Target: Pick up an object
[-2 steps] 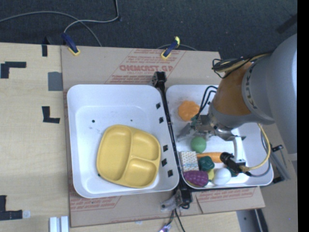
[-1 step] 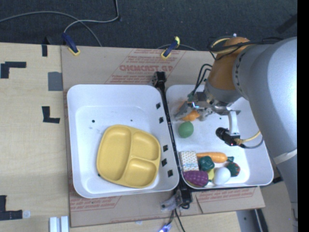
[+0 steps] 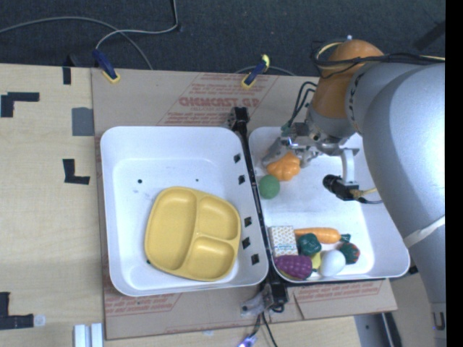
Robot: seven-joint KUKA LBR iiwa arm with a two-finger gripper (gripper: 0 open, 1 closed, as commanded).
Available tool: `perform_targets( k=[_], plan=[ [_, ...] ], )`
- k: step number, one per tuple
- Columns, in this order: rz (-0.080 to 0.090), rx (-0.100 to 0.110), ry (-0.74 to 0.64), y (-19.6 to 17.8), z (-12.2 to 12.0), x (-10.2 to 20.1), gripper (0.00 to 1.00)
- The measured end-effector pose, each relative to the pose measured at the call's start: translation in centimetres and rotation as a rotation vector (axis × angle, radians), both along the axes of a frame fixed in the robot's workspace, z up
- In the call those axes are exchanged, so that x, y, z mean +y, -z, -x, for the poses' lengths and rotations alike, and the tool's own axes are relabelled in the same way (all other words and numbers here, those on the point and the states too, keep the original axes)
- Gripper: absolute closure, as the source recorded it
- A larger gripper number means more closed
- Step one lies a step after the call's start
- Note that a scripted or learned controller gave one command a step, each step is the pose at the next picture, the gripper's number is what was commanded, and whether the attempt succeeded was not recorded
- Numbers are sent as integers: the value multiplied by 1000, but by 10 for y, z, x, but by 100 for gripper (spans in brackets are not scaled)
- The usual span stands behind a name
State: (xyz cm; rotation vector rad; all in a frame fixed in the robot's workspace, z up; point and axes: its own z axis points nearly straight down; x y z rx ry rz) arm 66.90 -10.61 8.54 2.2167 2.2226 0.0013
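the gripper point(image 3: 289, 152) hangs low in the right bin point(image 3: 376, 226), right over an orange toy fruit point(image 3: 283, 168). whether its fingers are spread or closed on the fruit, i cannot tell. to do this well, i judge it should centre on the fruit and squeeze before lifting, steering clear of the green ball point(image 3: 269, 187) just below. nearer the camera than the fingers, that bin's front corner holds a carrot point(image 3: 318, 234), purple grapes point(image 3: 294, 267), a white egg point(image 3: 333, 262) and a cracker point(image 3: 282, 240). to the fingers' left, the left bin point(image 3: 130, 150) holds a yellow divided plate point(image 3: 192, 232).
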Motion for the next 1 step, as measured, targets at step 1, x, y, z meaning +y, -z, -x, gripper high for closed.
perform_targets(
  k=[1],
  plan=[
    [2, 1, -1, -10, 0, 0, 100]
  ],
)
